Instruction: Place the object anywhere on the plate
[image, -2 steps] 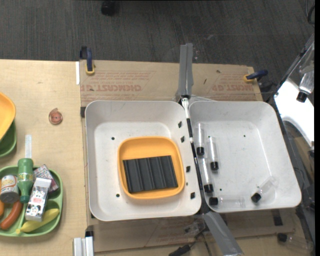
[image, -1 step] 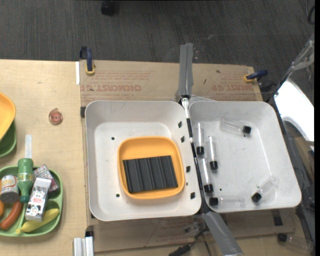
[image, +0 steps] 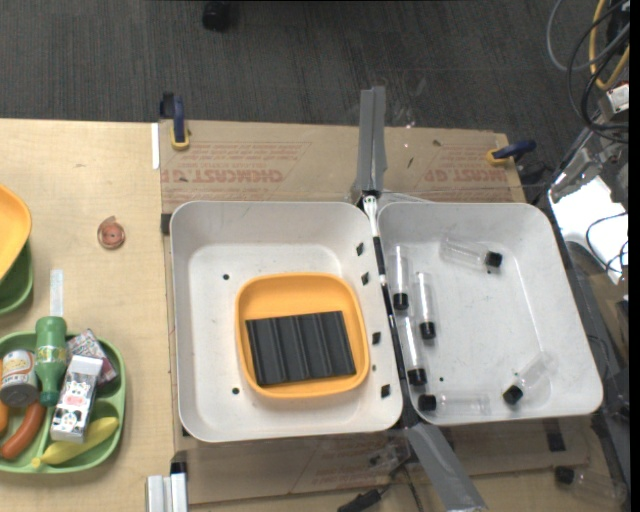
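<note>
**Ribbed block is on the plate, left bin**

Looking down on both bins. The left bin (image: 200, 250) has an orange plate (image: 300, 285) sitting roughly in the middle of its floor, a bit toward the near side. The object (image: 301, 347) is a dark grey rectangular slab with lengthwise ridges, and it lies flat on the plate. It's fully inside the rim with orange showing all the way around, slightly skewed compared to the bin walls.

The right bin (image: 485, 330) holds a scatter of clear tubes with black caps:
- two tubes (image: 424, 305) lie side by side near the left wall, and a third sits lower along that same wall
- one tube (image: 468, 254) is up toward the far side
- one tube (image: 527, 381) is at the near right corner
- one more is along the near edge

They're see-through, so the outlines are hard to pin down.

Both bins sit on a sheet of cardboard (image: 300, 165) clamped at its far corners. Off to the left on the wooden table (image: 90, 170) are a few other bits:
- a green tray (image: 105, 435) of toy food, with a green bottle (image: 50, 352) standing in it
- a small pink round thing (image: 111, 234) on its own — can't tell what it is
- the edge of a yellow bowl (image: 10, 232)
</note>
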